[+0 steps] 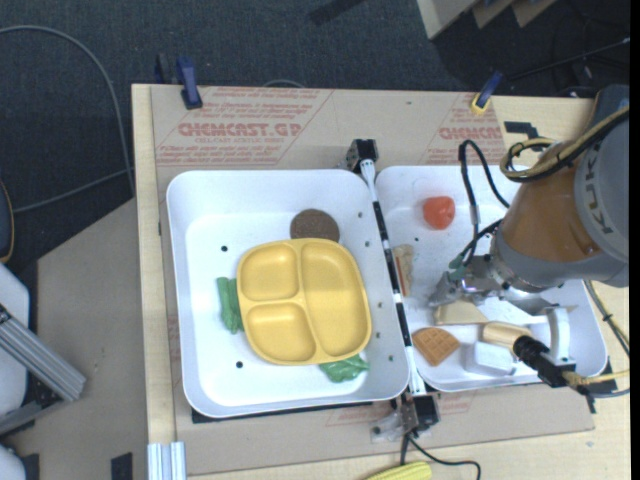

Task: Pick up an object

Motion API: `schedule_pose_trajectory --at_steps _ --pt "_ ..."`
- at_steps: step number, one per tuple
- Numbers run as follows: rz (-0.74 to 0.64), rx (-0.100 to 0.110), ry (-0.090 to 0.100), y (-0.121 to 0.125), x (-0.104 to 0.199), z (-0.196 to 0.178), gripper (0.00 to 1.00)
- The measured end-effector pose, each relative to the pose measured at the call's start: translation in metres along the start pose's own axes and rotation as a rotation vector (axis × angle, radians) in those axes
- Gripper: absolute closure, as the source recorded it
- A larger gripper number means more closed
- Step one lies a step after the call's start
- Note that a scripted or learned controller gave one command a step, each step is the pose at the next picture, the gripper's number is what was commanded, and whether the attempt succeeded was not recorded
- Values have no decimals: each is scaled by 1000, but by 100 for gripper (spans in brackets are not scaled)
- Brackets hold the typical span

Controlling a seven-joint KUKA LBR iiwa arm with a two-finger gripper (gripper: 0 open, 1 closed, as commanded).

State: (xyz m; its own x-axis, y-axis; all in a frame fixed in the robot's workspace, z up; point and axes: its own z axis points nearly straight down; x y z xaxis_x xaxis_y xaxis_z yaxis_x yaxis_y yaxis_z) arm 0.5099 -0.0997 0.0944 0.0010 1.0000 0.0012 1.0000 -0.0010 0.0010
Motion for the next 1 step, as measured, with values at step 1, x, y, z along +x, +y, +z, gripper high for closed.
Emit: schedule_pose_trajectory --at_steps 1 --pt "-2 0 0 12 79 -90 100"
